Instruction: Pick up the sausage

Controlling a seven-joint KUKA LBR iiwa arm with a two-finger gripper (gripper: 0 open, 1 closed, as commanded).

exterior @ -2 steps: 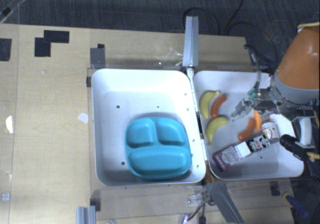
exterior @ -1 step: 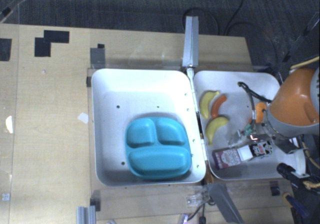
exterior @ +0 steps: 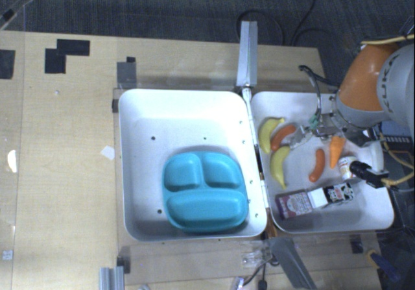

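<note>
Sausage [exterior: 316,165] beside carrot [exterior: 336,150]; bananas [exterior: 275,148] left; jaws [exterior: 310,132] state unclear.

A blue divided plate [exterior: 204,190] sits in the left bin [exterior: 139,120]; two bananas [exterior: 268,132], a carrot [exterior: 336,150] and a carton [exterior: 302,203] lie in the right.

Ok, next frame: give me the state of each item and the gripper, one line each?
Gripper: low in the right bin, beside the sausages; finger state unclear.
Right bin: holds the food items.
Sausage: lying flat, not gripped.
Second sausage: lying by the bananas, near the fingertips.
Bananas: two, lying along the bin's left wall.
Carrot: lying flat.
Carton: on its side.
Blue tray: sitting in the left bin.
</note>
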